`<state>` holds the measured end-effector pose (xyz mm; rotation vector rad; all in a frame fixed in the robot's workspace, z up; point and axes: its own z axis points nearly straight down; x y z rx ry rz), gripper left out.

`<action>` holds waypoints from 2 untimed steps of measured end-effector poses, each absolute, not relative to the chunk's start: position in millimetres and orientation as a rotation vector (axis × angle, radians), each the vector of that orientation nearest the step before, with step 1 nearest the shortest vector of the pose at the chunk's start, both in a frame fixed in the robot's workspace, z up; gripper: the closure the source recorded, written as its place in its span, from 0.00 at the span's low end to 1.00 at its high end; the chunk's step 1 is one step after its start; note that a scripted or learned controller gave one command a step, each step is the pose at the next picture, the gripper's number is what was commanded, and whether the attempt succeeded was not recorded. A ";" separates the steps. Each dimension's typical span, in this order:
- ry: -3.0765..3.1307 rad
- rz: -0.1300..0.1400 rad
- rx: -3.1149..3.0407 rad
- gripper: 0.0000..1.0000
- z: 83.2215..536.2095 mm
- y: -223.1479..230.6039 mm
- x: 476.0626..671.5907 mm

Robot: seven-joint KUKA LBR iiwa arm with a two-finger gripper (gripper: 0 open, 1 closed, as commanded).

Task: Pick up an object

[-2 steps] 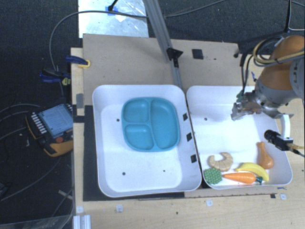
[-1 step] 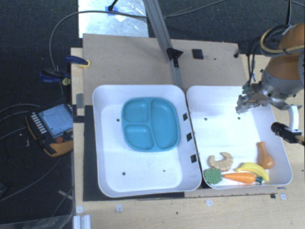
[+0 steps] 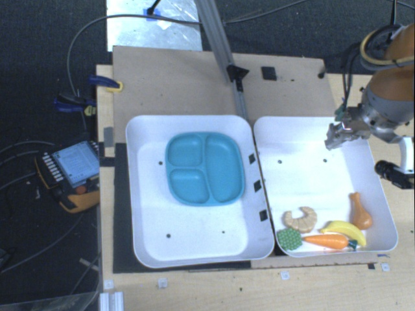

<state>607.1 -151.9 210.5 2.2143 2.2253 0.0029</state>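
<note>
Toy food lies along the near edge of the right bin [image 3: 305, 173]: a tan croissant [image 3: 300, 218], a green broccoli piece [image 3: 289, 239], an orange carrot [image 3: 326, 241], a yellow banana [image 3: 345, 230] and a brown drumstick [image 3: 360, 212]. My gripper [image 3: 338, 135] hangs over the bin's far right part, well above and behind the food. Nothing shows beneath it.
The left bin [image 3: 149, 232] holds a blue divided plate [image 3: 205, 168]. A metal pole [image 3: 217, 28] slants across the bench's back. Clamps and a small device [image 3: 71, 167] lie left of the bench. The arm's body [image 3: 389, 96] overhangs the right bin's far right corner.
</note>
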 end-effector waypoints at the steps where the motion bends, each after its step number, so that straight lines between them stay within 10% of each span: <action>1: 2.229 0.001 2.213 1.00 204.1 -104.5 596.6; 2: 2.234 0.004 2.210 1.00 216.0 -45.4 585.6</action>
